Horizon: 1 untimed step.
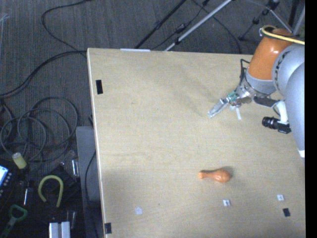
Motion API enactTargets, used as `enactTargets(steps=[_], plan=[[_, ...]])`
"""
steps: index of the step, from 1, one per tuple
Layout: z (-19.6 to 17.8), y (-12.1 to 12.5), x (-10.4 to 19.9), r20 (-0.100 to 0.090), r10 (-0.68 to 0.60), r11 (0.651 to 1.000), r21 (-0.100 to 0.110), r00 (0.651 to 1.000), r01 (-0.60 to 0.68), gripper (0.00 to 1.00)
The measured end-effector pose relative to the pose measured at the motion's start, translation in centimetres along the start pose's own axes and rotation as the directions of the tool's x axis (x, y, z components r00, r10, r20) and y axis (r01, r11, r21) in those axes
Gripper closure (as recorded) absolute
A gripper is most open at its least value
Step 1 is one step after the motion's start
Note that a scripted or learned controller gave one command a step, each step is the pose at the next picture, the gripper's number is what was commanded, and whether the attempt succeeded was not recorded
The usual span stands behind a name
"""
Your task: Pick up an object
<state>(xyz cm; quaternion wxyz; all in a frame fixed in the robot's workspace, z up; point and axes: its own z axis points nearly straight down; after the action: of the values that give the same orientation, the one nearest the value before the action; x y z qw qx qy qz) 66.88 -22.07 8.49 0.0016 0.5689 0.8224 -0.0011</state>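
An orange, gourd-shaped object (216, 175) lies on its side on the tan bench top (158, 133), low and right of centre, with its narrow end to the left. My gripper (225, 113) hangs at the right, well above and slightly right of the object in the view, apart from it. Its two pale fingers are spread, one reaching down-left and the other pointing down, and nothing is between them. The grey arm with its orange band (270, 51) comes in from the right edge.
Small dark and white markers (226, 202) dot the bench near its lower right, and a black mark (99, 87) sits near the left edge. Cables (39, 128) and tools lie on the floor left of the bench. Tripod legs (208, 14) stand behind it.
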Motion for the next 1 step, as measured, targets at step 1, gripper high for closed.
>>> enactTargets(steps=[1], plan=[[0.04,1.55,4.11,-0.003,-0.266,0.964,-0.001,0.964,0.266,0.00]])
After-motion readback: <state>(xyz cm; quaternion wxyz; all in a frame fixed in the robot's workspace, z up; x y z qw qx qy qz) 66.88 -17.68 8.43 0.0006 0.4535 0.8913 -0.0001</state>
